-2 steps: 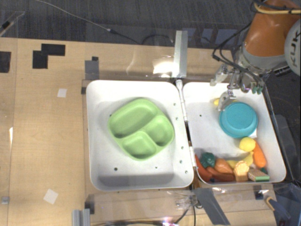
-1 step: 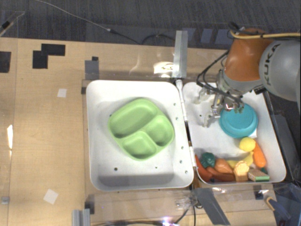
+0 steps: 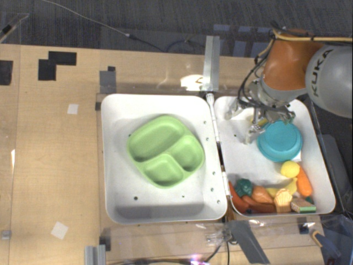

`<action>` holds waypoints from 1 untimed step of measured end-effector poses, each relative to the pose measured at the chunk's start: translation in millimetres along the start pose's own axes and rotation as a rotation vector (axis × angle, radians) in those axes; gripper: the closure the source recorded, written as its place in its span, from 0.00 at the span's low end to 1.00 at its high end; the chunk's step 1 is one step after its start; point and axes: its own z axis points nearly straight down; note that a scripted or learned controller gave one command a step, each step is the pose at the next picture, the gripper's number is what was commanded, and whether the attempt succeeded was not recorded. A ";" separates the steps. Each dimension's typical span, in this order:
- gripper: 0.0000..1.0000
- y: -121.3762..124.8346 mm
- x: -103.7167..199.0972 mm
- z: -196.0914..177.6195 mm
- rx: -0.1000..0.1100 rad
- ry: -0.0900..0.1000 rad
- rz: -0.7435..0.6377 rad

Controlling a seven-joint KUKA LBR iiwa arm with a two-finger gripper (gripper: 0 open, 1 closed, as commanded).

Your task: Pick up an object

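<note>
Blue bowl (image 3: pixel 281 141) sits in the right bin (image 3: pixel 237 164), toward its far half, upright, opening up. I take it as the likely pick since my tool (image 3: pixel 256 130) is right at its left rim, low over the bin floor. Tool state: I cannot tell whether it is open or closed, the wrist and cables cover it. Nothing visibly gripped from what I see.

Just below the bowl, a lemon (image 3: pixel 290 169) touches or nearly touches the bowl's near edge. Beside the lemon, an orange carrot (image 3: pixel 304 183) lies along the right wall. Along the near wall of the same bin there is a pile of toy food: a red piece with a dark green top (image 3: pixel 242 190), a brownish sausage-like piece (image 3: pixel 259 202), an orange bit (image 3: pixel 263 193), a pale corn-like piece (image 3: pixel 283 199), and a tan block with a green edge (image 3: pixel 303 206) at the corner. They are packed close, several touching; I can't sort exact overlaps.

Arm (image 3: pixel 309 70) comes in from the right, orange band above the wrist, grey link at the frame edge.

Left bin (image 3: pixel 118 164) holds a green divided plate (image 3: pixel 165 150), three compartments, lying flat and turned at an angle, about mid-bin.

Both bins rest side by side on the wooden desk (image 3: pixel 49 148). Black marks (image 3: pixel 55 64) are on the desk at far left.
</note>
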 end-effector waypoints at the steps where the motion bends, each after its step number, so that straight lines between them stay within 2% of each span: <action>1: 0.00 8.5 39.3 2.2 -0.004 0.006 0.053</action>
